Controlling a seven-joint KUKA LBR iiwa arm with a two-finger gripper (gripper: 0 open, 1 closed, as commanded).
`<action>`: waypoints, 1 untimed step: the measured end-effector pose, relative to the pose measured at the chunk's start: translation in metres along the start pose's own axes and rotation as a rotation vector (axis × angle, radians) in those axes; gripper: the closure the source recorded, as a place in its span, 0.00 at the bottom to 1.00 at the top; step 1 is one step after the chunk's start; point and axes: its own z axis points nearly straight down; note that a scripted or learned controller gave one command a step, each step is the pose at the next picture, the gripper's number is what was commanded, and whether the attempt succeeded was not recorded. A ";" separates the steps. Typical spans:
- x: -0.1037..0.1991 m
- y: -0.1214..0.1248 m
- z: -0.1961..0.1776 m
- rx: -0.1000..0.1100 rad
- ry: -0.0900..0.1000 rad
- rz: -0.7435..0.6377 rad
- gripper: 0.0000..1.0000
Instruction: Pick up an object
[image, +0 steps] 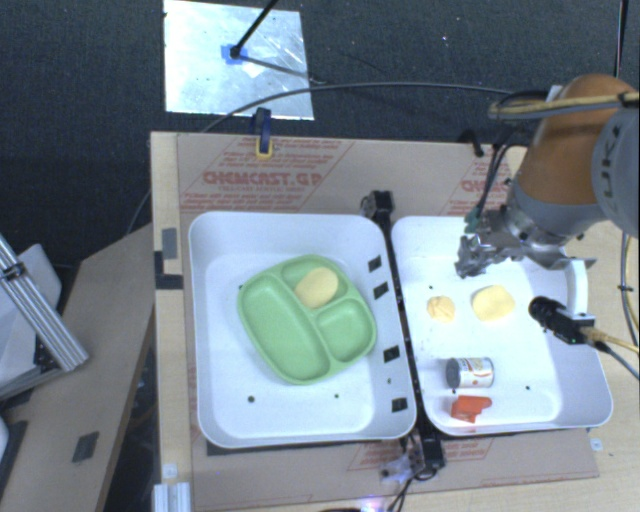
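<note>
Can (470, 373) near front rim (orange piece (470, 406) beside).

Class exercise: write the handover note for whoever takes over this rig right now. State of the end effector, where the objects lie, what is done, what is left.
End effector: low over the right bin, upper part, nothing visibly held.
Right bin holds a small yellow piece, a larger yellow piece, a can on its side and an orange item.
Left bin: green divided plate with a yellow item in one compartment.
Done: nothing lifted.
Left: grasp and lift an object; the yellow pieces look nearest.
</note>
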 end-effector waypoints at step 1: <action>0.051 0.001 0.007 0.000 0.001 -0.001 1.00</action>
